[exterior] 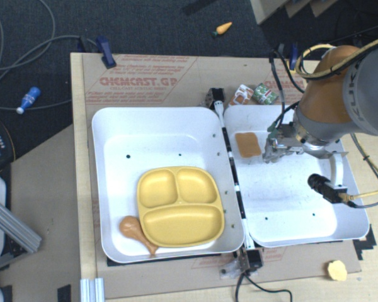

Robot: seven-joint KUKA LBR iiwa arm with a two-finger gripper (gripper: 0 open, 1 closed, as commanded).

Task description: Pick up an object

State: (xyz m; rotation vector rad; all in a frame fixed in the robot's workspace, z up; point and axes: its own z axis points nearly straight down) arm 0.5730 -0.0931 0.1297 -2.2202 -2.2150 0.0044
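Note:
A flat brown square piece lies in the right bin, near its back left corner. My gripper hangs just right of that piece, low over the bin floor, under the orange band of the wrist. Nothing is visibly held. In the left bin sits a yellow divided plate, and an orange-brown drumstick-shaped toy pokes out from under the plate's lower left edge.
A black cable fitting from the arm hangs over the right bin's right side. Small packets lie on the bench behind the right bin. A yellow chunk rests on the bench by the front right corner.

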